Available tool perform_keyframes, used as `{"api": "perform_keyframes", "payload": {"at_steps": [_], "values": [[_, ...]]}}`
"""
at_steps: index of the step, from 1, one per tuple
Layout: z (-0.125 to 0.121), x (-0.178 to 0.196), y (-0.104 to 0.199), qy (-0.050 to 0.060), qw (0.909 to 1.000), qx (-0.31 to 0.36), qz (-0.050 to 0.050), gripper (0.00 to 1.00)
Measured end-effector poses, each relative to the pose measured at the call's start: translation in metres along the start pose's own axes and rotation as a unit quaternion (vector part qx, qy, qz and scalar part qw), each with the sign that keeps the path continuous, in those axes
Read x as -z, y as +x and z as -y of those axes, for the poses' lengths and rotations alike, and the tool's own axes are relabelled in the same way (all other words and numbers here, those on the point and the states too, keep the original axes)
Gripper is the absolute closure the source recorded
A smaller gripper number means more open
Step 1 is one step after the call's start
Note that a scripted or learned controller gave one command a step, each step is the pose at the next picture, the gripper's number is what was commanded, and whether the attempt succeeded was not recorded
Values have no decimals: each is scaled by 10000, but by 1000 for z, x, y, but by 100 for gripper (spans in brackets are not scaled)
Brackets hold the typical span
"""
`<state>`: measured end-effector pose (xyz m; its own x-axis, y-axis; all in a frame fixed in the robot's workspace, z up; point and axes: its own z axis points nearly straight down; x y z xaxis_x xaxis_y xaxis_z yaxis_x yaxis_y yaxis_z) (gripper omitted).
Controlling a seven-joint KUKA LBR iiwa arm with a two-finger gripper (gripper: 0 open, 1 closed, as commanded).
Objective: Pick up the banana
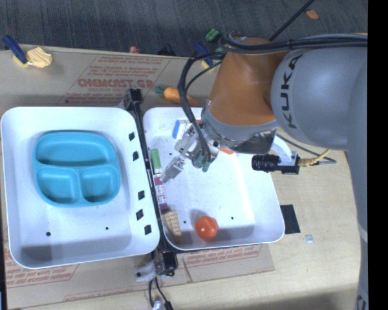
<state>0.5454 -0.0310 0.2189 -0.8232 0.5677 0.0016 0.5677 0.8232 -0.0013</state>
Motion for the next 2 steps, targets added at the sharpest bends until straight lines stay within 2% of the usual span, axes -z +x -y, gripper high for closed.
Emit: {"api": "perform_keyframes", "payload": {"at_steps": [1, 2], "values": [[5, -18, 81, 7, 9996, 279, -8, 0], [-83, -125, 138, -39, 9852, 1712, 44, 0]]}}
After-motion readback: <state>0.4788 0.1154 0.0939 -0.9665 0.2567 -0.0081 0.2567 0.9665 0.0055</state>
